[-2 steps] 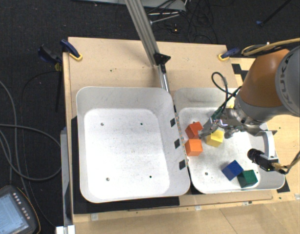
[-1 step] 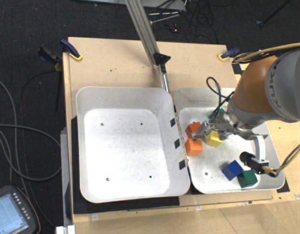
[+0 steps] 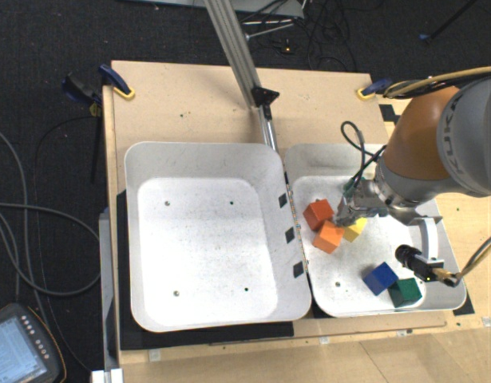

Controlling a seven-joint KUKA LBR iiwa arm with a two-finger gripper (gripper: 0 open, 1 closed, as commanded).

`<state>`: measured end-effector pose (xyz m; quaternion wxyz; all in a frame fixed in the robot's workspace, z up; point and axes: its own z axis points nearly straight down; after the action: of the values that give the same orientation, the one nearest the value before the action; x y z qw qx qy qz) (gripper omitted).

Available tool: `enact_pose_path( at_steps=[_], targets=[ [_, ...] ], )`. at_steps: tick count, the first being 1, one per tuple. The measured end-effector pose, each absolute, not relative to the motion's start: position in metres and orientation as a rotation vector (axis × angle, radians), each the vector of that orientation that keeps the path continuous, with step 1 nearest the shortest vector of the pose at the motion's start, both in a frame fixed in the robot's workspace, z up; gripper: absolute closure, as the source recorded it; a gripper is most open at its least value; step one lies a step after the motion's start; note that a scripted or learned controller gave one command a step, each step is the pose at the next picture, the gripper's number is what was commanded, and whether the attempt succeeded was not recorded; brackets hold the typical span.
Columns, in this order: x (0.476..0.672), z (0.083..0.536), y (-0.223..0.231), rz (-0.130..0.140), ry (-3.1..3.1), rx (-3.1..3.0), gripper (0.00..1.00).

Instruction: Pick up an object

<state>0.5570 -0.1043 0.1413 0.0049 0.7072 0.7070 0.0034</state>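
Camera view: claw [image 3: 350,214] crowds blocks [image 3: 325,225] near the bin divider [image 3: 293,222].

At the right of the frame the arm [image 3: 461,138] is a thick, rounded grey body with a smooth, slightly shiny shell. A broad orange band [image 3: 417,134] wraps it above the wrist. Below that comes a paler grey collar. Thin dark cables [image 3: 355,146] loop out from the wrist, one with a greenish tint. The pincer [image 3: 350,211] is a small dark metal piece.
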Motion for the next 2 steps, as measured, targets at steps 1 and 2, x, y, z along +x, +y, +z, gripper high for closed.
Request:
enact_pose_path(
  at_steps=[1,2],
  targets=[
    [0.559,0.205,-0.105,0.007,2.219,2.214,1.00],
    [0.561,0.259,-0.105,0.007,2.220,2.213,1.00]
  ],
)
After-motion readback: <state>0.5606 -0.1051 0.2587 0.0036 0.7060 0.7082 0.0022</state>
